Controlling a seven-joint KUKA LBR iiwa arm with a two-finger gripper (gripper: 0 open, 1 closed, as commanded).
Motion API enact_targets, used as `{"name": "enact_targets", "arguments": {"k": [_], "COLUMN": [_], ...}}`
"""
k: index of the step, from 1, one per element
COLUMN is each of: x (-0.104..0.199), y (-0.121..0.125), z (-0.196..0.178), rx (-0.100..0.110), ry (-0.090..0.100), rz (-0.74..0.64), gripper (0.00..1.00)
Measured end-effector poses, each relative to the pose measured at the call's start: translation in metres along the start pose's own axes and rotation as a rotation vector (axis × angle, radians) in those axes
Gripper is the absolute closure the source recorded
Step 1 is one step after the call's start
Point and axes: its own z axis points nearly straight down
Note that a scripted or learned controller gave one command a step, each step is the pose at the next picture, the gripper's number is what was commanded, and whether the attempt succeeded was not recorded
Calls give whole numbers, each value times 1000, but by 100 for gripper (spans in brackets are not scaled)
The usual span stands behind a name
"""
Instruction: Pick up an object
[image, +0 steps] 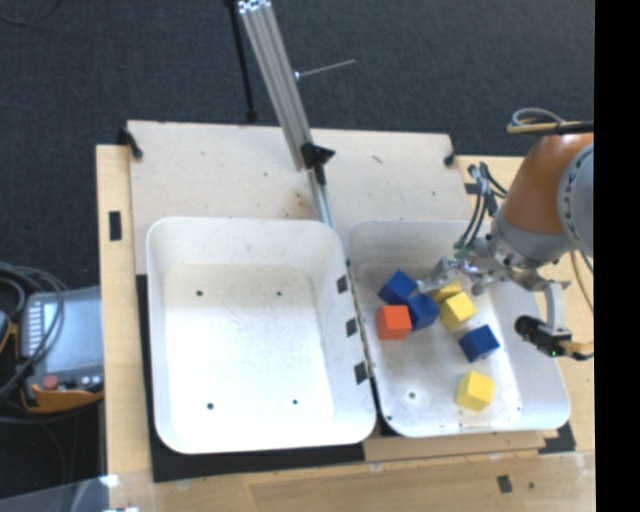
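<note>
Spanning dark carpet (420, 60), wooden bench (115, 300), white bins (250, 430)

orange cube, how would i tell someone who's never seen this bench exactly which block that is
Look at the right-hand white bin, toward its inner wall beside the other bin. There a cluster of blocks sits; the orange cube is at its left edge, touching a blue cube. It is the sole orange block among blue and yellow ones.

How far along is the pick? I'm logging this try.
Done: the arm has reached the right bin, its gripper low over the cluster of blocks near a yellow block and blue block. In hand: nothing visibly held. Left: grasp a block and lift it.
</note>
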Motion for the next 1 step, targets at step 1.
{"name": "enact_targets", "arguments": {"k": [1], "x": [1], "y": [-4], "z": [12], "rx": [16], "ry": [3], "rz": [2], "gripper": [0]}}
